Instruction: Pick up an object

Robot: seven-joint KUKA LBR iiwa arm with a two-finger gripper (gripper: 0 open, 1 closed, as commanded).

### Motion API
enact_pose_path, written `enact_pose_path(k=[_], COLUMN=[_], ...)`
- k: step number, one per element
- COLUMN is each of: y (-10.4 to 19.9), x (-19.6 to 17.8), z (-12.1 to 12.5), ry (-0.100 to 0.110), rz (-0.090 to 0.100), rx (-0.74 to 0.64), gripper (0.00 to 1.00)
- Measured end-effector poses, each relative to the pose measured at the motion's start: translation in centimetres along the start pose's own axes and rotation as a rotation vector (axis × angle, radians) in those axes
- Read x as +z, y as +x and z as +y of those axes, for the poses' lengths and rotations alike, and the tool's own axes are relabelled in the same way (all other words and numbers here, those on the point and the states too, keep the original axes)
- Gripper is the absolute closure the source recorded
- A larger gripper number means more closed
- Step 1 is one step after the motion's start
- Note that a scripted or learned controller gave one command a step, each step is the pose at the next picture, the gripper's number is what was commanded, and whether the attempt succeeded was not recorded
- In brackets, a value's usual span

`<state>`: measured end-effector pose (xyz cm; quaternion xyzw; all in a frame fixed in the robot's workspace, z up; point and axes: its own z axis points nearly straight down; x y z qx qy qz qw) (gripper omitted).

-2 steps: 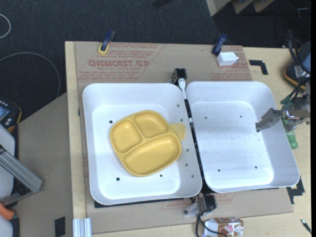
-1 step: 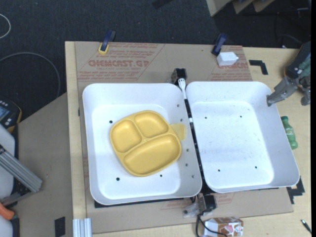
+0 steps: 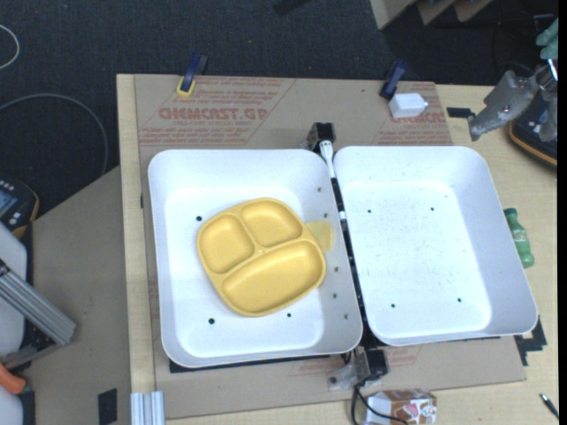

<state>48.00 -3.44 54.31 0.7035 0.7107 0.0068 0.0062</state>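
A yellow divided plate (image 3: 260, 257) with three compartments lies flat in the middle of the left bin (image 3: 166, 237). A small pale yellow piece (image 3: 320, 235) pokes out from under its right edge. My gripper (image 3: 485, 122) hangs at the far upper right, beyond the back right corner of the right bin (image 3: 501, 237) and well away from the plate. Nothing shows in its grasp.
Both bins rest on a cardboard sheet (image 3: 266, 109). A yellow-and-blue clamp (image 3: 189, 76) and a white clamp (image 3: 407, 104) hold its back edge. A black clip (image 3: 322, 136) joins the bins at the back. A green object (image 3: 519, 237) lies beside the right bin.
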Motion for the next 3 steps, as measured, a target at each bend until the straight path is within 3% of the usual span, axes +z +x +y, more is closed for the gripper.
enact_pose_path(k=[1, 2, 3], y=[-0.4, -0.4, 7.8], x=[-0.3, 14.5, 14.1], z=[0.0, -0.5, -0.3], ry=[0.012, 0.035, 0.021], rz=[-0.002, 0.000, 0.001], rx=[0.009, 0.012, 0.002], gripper=[1.00, 1.00, 1.00])
